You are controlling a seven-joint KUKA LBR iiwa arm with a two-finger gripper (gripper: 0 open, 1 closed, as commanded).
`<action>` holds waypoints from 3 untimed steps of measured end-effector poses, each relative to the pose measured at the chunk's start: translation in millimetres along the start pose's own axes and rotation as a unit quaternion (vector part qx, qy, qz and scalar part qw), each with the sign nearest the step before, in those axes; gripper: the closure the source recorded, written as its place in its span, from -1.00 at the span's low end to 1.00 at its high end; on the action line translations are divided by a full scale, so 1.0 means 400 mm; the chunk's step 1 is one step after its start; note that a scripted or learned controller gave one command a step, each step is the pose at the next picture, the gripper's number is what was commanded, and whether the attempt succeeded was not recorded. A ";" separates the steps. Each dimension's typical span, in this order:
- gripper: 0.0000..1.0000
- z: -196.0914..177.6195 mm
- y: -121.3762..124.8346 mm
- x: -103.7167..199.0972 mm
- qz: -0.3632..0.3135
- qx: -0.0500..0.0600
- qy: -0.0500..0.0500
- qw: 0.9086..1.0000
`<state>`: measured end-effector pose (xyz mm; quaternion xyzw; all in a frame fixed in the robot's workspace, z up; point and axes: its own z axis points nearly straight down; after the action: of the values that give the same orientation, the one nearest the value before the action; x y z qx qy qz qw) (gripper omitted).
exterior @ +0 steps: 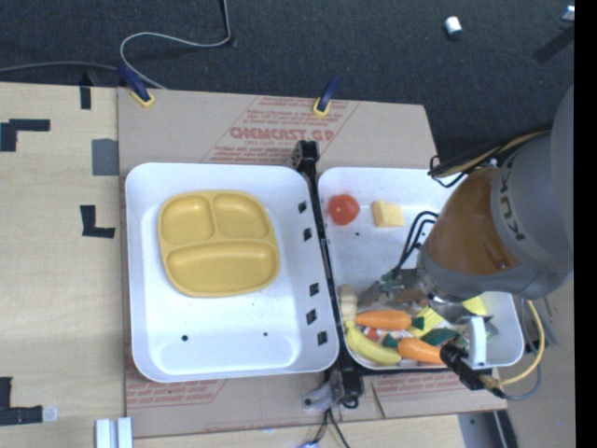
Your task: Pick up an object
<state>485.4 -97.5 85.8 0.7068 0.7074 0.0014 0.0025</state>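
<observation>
A: So, what is the big grey arm doing?

B: It hangs low over the right bin, above a heap of toy food. I think it is reaching for one.

A: And the left bin?

B: It has a yellow tray.

A: Are the fingers open?

B: I cannot tell. An orange carrot lies near the front, a red tomato farther back. Next it must pinch and lift.

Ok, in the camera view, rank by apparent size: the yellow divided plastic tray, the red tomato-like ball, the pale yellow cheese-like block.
1. Yellow divided plastic tray, by far largest.
2 and 3. Red ball and pale yellow block: too alike to rank.
</observation>
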 end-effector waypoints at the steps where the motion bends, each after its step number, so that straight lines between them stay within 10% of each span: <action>1: 1.00 -0.024 0.001 0.001 0.000 0.001 0.001 1.000; 3: 1.00 -0.069 0.001 0.005 -0.001 0.002 0.002 1.000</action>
<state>485.8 -95.4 113.5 0.7059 0.7083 0.0018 -0.0005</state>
